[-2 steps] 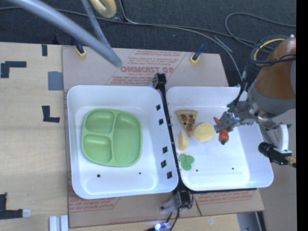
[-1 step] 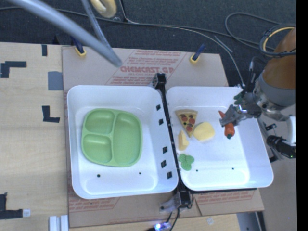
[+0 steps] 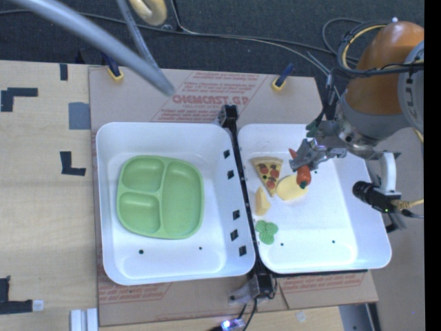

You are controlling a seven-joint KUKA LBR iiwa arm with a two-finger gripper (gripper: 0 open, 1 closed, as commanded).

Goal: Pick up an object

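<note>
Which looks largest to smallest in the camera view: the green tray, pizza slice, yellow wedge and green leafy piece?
1. Green tray, by far the largest.
2. Pizza slice.
3. and 4. Yellow wedge and green leafy piece look about alike, so I leave them unranked.

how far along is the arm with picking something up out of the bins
Done: the tool has reached the right bin, just above the red and yellow toy food. In hand: nothing visibly gripped; the view can't confirm a grasp. Left: grip and lift. The pizza slice lies untouched.
</note>
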